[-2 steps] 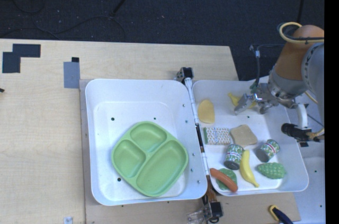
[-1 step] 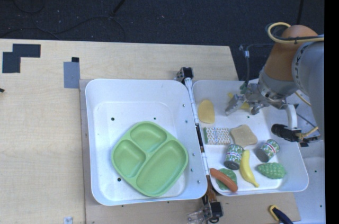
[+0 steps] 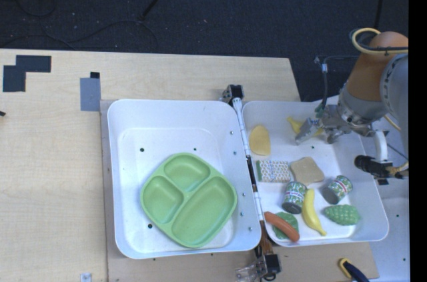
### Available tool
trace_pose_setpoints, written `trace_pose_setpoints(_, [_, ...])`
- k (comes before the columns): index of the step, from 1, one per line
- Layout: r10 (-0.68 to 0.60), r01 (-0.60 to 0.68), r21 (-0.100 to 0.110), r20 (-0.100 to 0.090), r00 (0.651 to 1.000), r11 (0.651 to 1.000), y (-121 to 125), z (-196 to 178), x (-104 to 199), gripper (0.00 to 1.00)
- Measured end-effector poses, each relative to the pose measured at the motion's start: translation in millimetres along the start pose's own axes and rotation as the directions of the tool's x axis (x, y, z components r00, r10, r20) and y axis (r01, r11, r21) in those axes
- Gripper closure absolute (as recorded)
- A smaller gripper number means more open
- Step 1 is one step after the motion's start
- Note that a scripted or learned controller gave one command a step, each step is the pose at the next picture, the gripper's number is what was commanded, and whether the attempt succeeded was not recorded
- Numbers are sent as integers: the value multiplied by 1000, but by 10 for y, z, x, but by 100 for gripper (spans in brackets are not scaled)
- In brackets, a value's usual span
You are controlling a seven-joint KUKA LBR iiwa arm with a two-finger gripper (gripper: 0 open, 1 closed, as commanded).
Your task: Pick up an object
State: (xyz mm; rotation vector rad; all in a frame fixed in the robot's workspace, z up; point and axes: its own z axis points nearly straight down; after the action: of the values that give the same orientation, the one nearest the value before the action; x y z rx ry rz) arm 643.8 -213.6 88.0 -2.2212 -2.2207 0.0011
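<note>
From the overhead camera I see the arm (image 3: 377, 77) reaching in from the right, its orange band above the wrist, with the gripper (image 3: 308, 132) low over the far part of the right bin (image 3: 380, 221). I cannot tell from this slant how its tips stand or whether anything sits between them. Just beside the gripper, on its left, a small yellow piece (image 3: 295, 122) lies on the bin floor.

Further left in the same bin I see a pale yellow chip-like piece (image 3: 259, 140) near the divider. Toward the near side lie a patterned cracker-like square (image 3: 274, 171) and a tan slice of bread (image 3: 307, 170), touching or nearly so. Nearer still stand two small cans (image 3: 294, 195) (image 3: 337, 189), with a banana (image 3: 312, 211) between them, a bumpy green piece (image 3: 341, 214) at the right, and a carrot (image 3: 282, 225) resting on a green item at the near edge.

The left bin (image 3: 127, 121) holds a green divided plate (image 3: 189, 199) with three compartments, lying flat toward its near side
</note>
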Motion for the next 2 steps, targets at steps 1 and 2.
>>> trace_pose_setpoints(1, [-3, 3, 0, 0, 1000, 1000, 2, 1, 8, 0])
trace_pose_setpoints(2, [-3, 3, 0, 0, 1000, 1000, 3, 1, 9, 0])
